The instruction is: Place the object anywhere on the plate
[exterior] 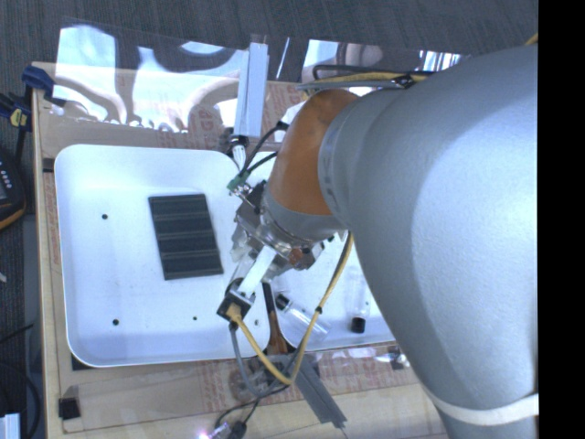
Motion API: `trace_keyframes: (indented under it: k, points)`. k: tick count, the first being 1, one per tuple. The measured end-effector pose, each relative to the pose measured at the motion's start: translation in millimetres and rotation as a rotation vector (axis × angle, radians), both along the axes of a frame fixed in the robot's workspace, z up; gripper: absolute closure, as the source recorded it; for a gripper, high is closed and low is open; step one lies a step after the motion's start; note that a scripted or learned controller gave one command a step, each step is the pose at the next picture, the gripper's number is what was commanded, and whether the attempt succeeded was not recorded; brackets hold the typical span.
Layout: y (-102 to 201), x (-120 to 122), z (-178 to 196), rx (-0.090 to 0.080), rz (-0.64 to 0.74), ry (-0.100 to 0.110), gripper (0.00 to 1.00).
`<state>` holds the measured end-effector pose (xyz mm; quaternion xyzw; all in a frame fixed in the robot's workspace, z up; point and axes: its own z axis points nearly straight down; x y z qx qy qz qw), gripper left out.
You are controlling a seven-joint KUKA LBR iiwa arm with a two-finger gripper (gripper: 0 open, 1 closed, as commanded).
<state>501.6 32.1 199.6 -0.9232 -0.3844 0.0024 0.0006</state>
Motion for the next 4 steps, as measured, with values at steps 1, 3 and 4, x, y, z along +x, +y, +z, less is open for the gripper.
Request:
trace_keyframes:
  k: [1, 3, 4]
  points:
    - [48, -26, -9, 0.001, -0.525, 0.002, 1.00]
    - [-23, -9, -8, 0.002, -0.061, 0.002, 1.00]
    - [64, -26, -9, 0.001, -0.108, 0.002, 1.00]
